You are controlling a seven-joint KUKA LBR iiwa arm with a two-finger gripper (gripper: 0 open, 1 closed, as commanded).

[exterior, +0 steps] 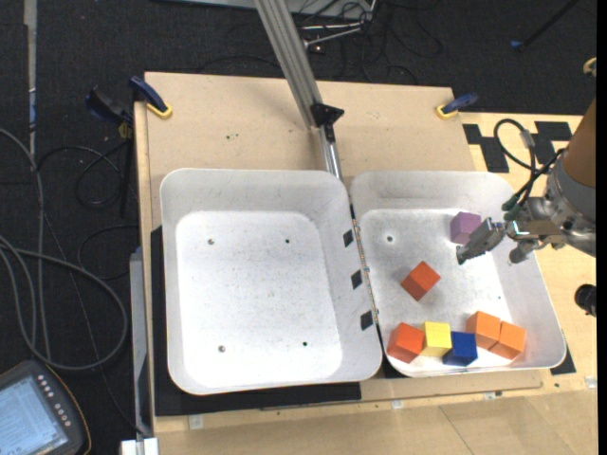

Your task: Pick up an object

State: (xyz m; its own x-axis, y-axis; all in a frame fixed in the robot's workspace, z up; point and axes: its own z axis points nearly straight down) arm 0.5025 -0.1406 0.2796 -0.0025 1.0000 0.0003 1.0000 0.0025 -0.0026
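Right bin [379, 197]: my near corner crowded by five blocks [455, 339]; orange cube [420, 280] mid-floor; far side open.

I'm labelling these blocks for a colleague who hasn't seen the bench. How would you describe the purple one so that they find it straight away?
Look at the right-hand white bin of the two. The purple block sits in its far half, near the arm's gripper, apart from the row of blocks along the near edge. It is the one purple block; the others are orange, yellow or blue.
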